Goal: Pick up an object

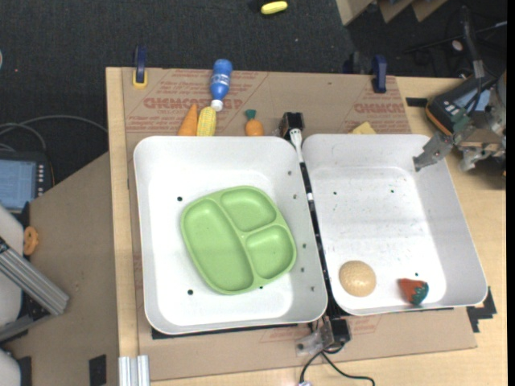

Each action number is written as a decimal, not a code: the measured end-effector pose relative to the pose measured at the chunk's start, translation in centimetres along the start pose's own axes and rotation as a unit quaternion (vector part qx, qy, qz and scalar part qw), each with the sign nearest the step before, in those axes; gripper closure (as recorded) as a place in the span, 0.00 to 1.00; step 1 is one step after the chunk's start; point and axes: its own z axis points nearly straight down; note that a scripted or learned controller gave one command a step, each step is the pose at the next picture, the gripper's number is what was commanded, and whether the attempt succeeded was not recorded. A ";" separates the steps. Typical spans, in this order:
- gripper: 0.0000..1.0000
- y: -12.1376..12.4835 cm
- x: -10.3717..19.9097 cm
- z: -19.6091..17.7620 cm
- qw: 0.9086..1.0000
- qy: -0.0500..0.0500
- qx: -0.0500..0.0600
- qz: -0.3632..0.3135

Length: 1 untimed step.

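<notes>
Red strawberry toy [414, 290] in right bin [438, 215], long axis slanting, green end lower right; hand's [426, 157] state unclear.

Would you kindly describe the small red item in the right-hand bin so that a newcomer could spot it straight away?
Start at the right bin, the one without the green divided plate. Along its near edge lie two small things side by side: a round tan ball and, to its right near the corner, the red toy with a green end. Its colours set it apart.

Behind the bins lie a blue bottle [220, 80], corn [207, 121] and carrots [253, 125].
</notes>
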 end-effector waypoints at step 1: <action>0.00 -3.6 13.9 8.2 1.000 0.004 0.006 -0.006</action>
